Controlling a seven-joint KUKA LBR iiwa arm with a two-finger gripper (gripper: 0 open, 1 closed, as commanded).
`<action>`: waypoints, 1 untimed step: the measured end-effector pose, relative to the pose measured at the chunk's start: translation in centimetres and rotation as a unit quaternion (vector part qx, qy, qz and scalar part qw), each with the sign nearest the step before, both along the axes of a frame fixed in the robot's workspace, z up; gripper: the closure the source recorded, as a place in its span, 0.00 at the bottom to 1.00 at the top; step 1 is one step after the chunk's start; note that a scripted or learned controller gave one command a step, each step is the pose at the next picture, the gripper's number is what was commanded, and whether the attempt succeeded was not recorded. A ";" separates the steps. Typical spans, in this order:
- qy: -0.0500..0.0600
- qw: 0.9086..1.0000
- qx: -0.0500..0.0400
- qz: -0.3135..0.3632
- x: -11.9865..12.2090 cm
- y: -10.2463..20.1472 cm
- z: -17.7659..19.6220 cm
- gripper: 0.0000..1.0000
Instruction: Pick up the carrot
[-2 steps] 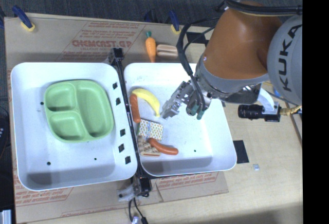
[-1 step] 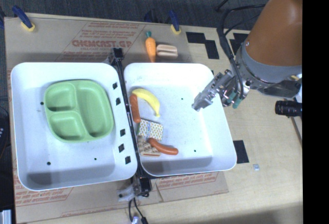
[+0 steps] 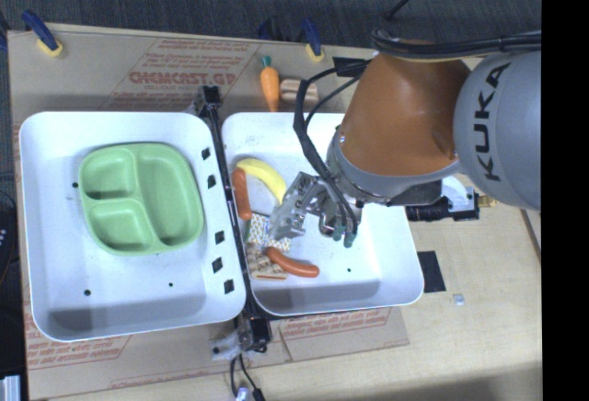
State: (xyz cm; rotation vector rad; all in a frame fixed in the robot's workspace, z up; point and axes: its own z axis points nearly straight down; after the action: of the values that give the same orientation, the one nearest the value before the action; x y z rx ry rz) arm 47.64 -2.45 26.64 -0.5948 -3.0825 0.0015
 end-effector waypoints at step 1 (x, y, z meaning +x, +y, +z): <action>-0.001 1.000 0.000 -0.005 0.0 -8.0 1.1 1.00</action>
State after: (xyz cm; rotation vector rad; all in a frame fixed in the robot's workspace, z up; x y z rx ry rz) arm 47.67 -10.49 27.74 -0.6116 -3.0820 0.0021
